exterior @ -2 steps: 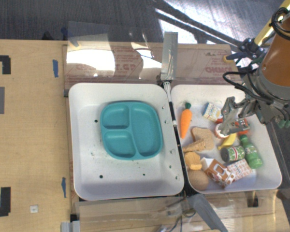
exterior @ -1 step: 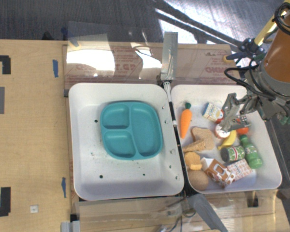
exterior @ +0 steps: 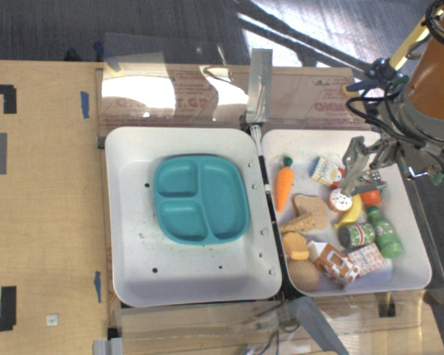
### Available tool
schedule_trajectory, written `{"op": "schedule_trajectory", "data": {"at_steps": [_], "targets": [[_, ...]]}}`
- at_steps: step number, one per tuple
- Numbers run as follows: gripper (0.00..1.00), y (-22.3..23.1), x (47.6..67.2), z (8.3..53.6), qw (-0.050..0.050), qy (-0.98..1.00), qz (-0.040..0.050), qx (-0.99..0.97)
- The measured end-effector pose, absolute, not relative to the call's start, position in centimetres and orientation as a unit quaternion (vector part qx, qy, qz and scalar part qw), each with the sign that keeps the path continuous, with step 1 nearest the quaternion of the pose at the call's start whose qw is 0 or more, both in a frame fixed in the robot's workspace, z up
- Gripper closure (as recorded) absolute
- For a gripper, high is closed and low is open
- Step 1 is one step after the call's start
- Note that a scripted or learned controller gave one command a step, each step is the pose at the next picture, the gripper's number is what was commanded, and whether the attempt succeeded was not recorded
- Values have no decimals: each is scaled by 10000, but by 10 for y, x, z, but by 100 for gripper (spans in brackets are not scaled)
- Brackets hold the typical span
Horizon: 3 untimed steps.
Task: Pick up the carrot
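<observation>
The carrot (exterior: 283, 186) is orange with a green top and lies upright along the left side of the right bin (exterior: 414, 231), close to the divider. My gripper (exterior: 357, 174) hangs over the middle right of that bin, well to the right of the carrot, above a cluster of toy food. Its fingers (exterior: 352, 156) point down and left and look spread, with nothing between them.
The left bin (exterior: 126, 220) holds a teal divided plate (exterior: 202, 198). Around the gripper in the right bin lie a small white box (exterior: 325, 169), a red-and-white round piece (exterior: 340, 199), green cans (exterior: 357, 234), bread pieces (exterior: 311, 213) and a carton (exterior: 337, 265).
</observation>
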<state>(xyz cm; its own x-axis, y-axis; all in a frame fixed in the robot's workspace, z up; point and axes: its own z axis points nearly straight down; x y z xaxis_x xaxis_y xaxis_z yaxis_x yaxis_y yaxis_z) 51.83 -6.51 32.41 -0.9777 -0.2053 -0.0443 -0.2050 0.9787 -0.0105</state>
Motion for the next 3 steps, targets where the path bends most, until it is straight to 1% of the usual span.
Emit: {"op": "schedule_trajectory", "data": {"at_steps": [1,2,3], "targets": [[100,23,515,230,-25,9967,22,-817],[100,-32,512,249,48,9636,-11,-2674],[100,0,520,288,54,9825,1,-1863]]}}
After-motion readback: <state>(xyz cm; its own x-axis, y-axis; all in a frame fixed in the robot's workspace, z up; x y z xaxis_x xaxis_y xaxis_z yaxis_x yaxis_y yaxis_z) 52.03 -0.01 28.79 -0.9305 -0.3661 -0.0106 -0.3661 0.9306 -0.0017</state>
